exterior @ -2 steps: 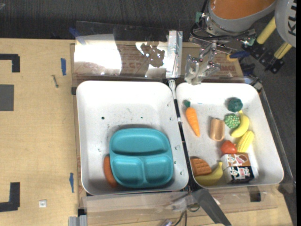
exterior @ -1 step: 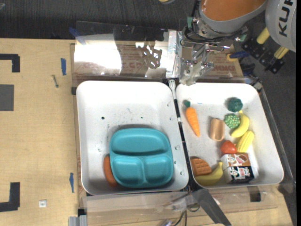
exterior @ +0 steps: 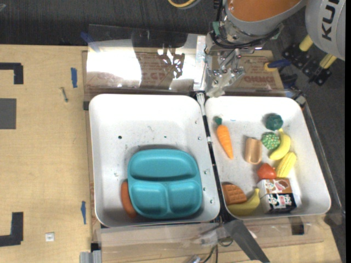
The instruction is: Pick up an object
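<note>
The tool (exterior: 224,76) hung above the right bin's (exterior: 312,147) far-left corner; whether its fingers were apart was unclear. A printed carton (exterior: 278,195), lettering unreadable, stood near that bin's near edge. "KU" showed on the arm (exterior: 328,12).

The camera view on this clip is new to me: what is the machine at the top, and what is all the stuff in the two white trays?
This is a single fixed camera looking down at a slant on a bench. The grey and orange machine at the top is a robot arm reaching in from the right; its metal claw hangs above the far edge where the bins meet, with nothing seen between its fingers. The left shallow white bin holds a teal plastic divided plate with an orange item peeking from under it. The right shallow white bin holds toy food: an orange carrot, yellow bananas, a small milk carton, a green broccoli-like piece and others.
</note>
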You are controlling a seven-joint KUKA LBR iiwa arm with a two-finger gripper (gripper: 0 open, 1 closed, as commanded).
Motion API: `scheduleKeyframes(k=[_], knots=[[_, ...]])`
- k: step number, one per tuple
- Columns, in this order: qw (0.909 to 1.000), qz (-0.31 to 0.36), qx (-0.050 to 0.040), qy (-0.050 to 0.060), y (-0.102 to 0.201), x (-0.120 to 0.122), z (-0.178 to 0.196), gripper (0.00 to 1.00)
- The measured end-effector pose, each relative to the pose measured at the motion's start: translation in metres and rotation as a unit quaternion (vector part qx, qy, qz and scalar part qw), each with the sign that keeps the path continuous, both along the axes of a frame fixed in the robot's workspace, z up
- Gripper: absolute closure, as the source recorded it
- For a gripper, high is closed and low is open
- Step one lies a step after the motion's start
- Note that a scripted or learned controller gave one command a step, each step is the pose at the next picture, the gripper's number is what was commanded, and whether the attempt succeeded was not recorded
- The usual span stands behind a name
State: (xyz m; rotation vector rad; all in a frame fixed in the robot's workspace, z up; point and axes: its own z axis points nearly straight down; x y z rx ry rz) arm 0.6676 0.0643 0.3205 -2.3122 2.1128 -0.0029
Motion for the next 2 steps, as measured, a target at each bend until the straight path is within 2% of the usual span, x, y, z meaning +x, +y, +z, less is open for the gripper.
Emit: scheduleKeyframes(k=[1,2], knots=[[1.0,-0.002,0.0031,-0.004,0.0014,0.0014,0.0123,1.0],[0.9903,0.139,-0.0008,0.0,0.0043,-0.0001,0.0131,1.0]])
